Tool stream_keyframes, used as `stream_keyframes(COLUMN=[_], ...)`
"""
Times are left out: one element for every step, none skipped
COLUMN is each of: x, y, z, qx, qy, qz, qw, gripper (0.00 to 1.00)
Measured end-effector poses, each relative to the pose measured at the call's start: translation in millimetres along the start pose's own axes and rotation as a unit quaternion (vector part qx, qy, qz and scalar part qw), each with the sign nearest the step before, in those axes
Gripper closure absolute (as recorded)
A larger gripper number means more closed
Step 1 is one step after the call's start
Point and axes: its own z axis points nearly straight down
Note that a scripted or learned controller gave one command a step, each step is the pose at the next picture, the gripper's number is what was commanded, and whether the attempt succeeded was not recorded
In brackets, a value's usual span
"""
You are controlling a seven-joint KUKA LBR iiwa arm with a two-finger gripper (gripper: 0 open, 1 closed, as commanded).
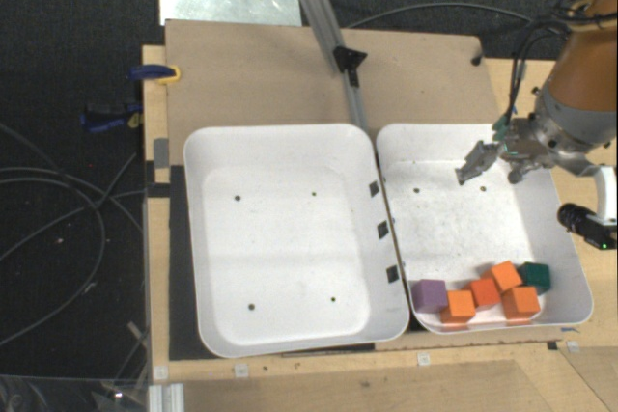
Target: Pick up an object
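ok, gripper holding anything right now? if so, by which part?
Nothing held. The gripper hangs with open fingers over the bare upper part of the right bin, well apart from the blocks clustered at its near edge.

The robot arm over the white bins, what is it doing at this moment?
The arm reaches in from the right, and its gripper hangs over the far part of the right bin, with nothing between its fingers. The blocks lie together at that bin's near edge: a purple block, a dark green block and several orange ones. The left bin is beside it.

purple block (430, 293), four orange blocks (484, 290) and green block (536, 276) clustered along right bin's near edge.
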Motion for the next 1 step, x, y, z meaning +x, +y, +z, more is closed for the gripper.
stream_keyframes(x=[-86.4], y=[-35.1], z=[-7.6], qx=[0.000], qy=[-0.002], qz=[0.006], qw=[1.0000], gripper=[0.00])
